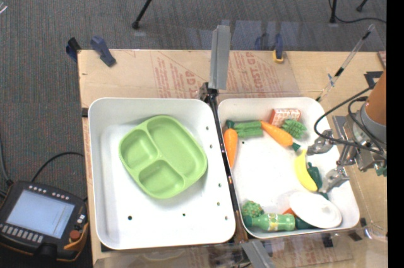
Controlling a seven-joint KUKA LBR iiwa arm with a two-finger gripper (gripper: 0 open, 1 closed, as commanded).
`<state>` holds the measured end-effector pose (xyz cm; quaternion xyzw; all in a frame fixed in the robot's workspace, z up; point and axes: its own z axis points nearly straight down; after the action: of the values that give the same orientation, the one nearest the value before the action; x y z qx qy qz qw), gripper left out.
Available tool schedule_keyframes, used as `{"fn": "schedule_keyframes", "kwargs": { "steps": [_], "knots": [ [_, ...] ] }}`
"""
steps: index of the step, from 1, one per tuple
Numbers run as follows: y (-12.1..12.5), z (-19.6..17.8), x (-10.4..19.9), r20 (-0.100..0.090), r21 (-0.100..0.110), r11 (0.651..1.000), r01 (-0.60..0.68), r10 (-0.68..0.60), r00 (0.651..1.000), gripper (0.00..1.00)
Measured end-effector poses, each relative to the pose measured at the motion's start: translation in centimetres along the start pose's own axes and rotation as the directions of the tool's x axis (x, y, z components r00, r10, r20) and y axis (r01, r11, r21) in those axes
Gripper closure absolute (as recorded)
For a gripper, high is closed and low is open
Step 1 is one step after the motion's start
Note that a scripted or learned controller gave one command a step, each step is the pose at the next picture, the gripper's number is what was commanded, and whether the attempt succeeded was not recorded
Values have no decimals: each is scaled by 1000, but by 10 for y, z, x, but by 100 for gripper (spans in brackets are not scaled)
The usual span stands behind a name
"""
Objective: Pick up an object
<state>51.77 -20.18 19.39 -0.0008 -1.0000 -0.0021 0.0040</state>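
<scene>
Two white bins sit side by side below me, and my gripper [328,163] hangs over the right edge of the right bin [265,163], its two fingers spread apart with nothing between them. One finger [320,145] is toward the far side, the other [334,180] toward the near side.

Just beside my open fingers, on the bin's right side, lies a yellow banana [305,172], running lengthwise between the two fingertips and slightly inward of them. A white plate [315,210] rests just nearer than the banana, with a green bottle [273,221] lying beside it and a small broccoli-like piece [251,207] touching the bottle's end.

Farther in, along the bin's back, lie an orange carrot [279,133], a second carrot [230,145] by the left wall, a green vegetable [246,128] and a small red-and-white box [285,115]; its print is too small to read.

In the left bin [107,134] sits a green divided tray [163,156]. Red lettering marks the cardboard [252,74] behind the bins, but I cannot read it.
</scene>
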Motion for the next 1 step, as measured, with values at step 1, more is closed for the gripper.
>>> {"fn": "schedule_keyframes", "kwargs": {
  "steps": [1],
  "knots": [
    [-12, 109, -50, 5, 2, 1000, -20, 19, 1000, 0]
  ]
}}
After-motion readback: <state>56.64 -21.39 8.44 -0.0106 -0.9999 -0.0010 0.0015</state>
